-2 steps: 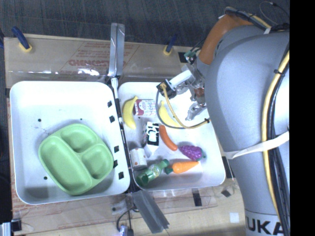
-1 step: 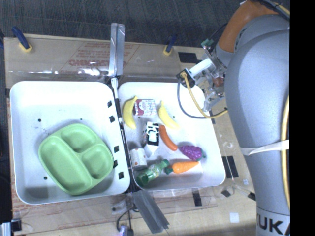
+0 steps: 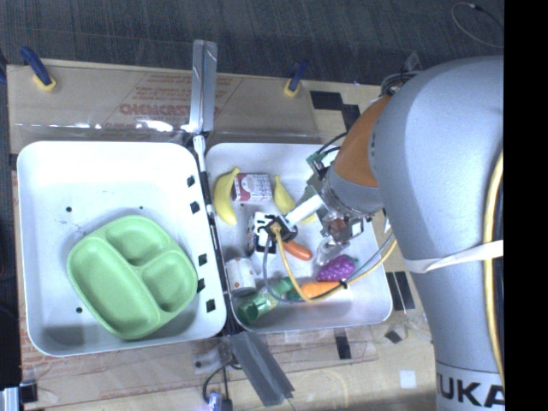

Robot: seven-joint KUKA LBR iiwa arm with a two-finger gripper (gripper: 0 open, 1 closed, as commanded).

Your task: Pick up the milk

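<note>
The milk (image 3: 253, 187) is a small red-and-white carton lying at the back of the right bin (image 3: 377, 302), between two yellow bananas (image 3: 224, 197). My gripper (image 3: 332, 235) hangs low over the middle right of that bin, under the grey wrist with the orange band. It is right of and nearer the front than the milk, close above a bunch of purple grapes (image 3: 336, 269) and beside an orange carrot (image 3: 298, 251). Nothing can be seen held in it.
A second carrot (image 3: 317, 289), a green bottle (image 3: 255, 308) and a white can (image 3: 240, 274) lie along the right bin's front. The left bin (image 3: 51, 169) holds a green divided plate (image 3: 128, 272). The big grey arm covers the bin's right side.
</note>
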